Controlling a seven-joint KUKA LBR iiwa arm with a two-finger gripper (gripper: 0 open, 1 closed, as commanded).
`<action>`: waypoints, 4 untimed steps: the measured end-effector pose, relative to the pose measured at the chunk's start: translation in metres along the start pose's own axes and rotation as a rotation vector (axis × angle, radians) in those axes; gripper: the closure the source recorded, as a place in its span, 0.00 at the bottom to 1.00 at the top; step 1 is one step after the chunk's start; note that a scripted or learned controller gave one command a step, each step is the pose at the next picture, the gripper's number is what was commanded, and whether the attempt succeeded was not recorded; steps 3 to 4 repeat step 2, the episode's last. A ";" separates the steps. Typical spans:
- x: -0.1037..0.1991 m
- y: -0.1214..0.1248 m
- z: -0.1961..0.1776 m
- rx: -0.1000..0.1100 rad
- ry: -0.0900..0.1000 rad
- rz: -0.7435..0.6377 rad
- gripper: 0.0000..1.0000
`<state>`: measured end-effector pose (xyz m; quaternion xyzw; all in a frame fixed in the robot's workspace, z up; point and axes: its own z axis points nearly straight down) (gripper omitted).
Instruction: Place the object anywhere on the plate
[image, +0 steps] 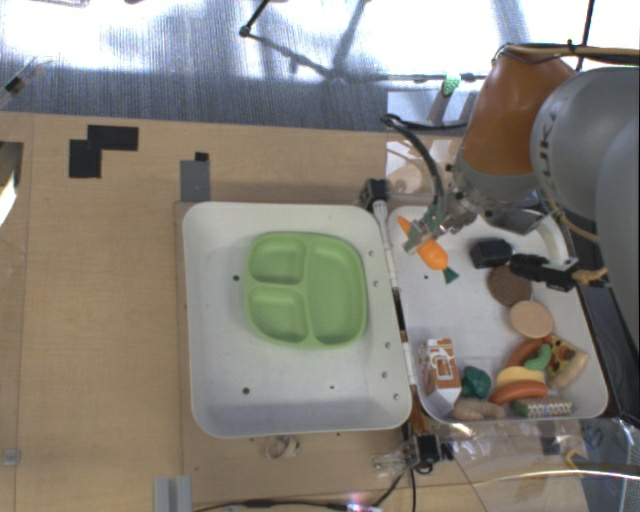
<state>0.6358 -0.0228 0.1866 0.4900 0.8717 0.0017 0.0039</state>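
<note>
Over right bin, near its top-left corner, the tool sits at the toy carrot. Carrot's orange body lies right under the tips, green stub pointing down-right. Can't tell if tips are spread or closed, or if carrot is actually pinched, since the wrist blocks the view. Carrot looks like small light plastic, stiff, smooth, tapered, so prob slippery and likely to roll or squirt out. Best grip: across thick mid-body, not the stub. Green plate w/ 3 compartments sits in left bin, well apart.
</note>
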 end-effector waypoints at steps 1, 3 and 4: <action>0.051 0.071 0.001 -0.003 0.004 -0.031 1.00; 0.047 0.069 0.001 -0.001 0.001 -0.026 0.00; 0.047 0.069 0.001 -0.001 0.001 -0.026 0.00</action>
